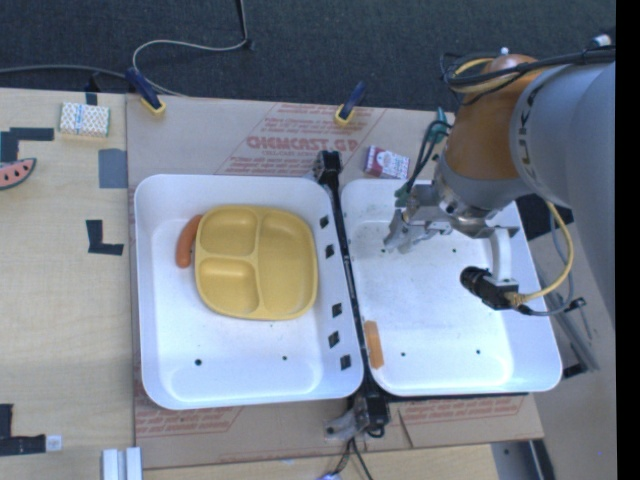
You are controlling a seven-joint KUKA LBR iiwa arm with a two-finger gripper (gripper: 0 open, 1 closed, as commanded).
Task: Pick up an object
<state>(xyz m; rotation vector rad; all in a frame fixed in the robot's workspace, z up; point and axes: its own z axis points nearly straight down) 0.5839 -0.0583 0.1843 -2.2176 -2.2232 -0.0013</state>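
A yellow divided plate (256, 261) lies in the left bin (160, 368). A small orange sausage-shaped piece (185, 242) rests against the plate's left edge. Another orange piece (373, 343) lies at the left edge of the right bin (520, 368), near the divider. My gripper (400, 236) hangs over the upper left part of the right bin, fingers pointing down toward the bare white floor. Nothing shows between its fingers. The orange piece in the right bin lies well below the gripper, toward the front.
A small red and white packet (384, 162) lies on the cardboard behind the right bin. Yellow and blue clamps (350, 103) hold the cardboard's far edge. A black cable fitting (488, 286) hangs from the arm over the right bin.
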